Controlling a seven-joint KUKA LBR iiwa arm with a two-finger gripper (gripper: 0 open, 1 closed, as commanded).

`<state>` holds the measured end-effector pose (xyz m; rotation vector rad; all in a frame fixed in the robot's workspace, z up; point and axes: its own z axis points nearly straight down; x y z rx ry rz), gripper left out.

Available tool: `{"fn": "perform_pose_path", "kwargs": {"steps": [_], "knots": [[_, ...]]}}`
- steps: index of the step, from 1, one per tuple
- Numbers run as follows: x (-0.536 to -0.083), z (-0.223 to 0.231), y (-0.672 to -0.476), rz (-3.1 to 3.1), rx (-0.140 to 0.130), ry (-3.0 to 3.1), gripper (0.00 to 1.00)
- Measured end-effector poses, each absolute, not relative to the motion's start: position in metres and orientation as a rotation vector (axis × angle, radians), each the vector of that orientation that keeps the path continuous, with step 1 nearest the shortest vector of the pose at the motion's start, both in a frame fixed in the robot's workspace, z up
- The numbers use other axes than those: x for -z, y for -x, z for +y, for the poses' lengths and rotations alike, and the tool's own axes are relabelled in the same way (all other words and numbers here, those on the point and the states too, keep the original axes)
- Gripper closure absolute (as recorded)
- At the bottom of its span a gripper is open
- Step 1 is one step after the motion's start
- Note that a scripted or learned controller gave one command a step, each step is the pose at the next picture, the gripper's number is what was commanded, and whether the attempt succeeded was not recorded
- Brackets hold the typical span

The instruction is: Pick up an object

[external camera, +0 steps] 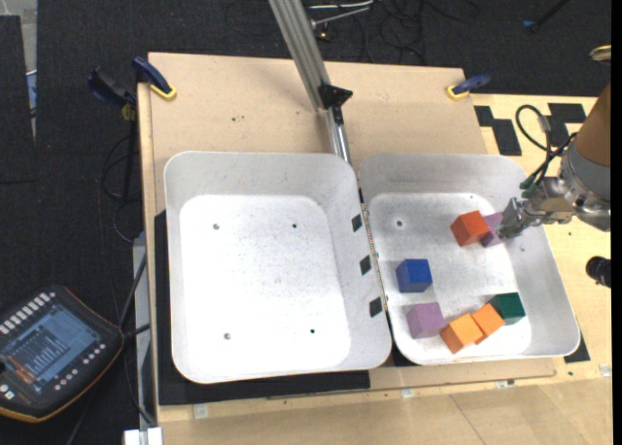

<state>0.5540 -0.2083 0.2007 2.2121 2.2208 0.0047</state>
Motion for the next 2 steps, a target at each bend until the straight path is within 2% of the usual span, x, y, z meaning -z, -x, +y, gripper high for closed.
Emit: {"fn": "perform_pose_path", "kwargs": {"steps": [1, 2], "knots": [[-0.248, -0.2, -0.556, 2.221, -0.005, -2.211, 1.0], [-0.256, -0.147, -0.552, 2.23, -0.004, -2.213, 1.0]]}}
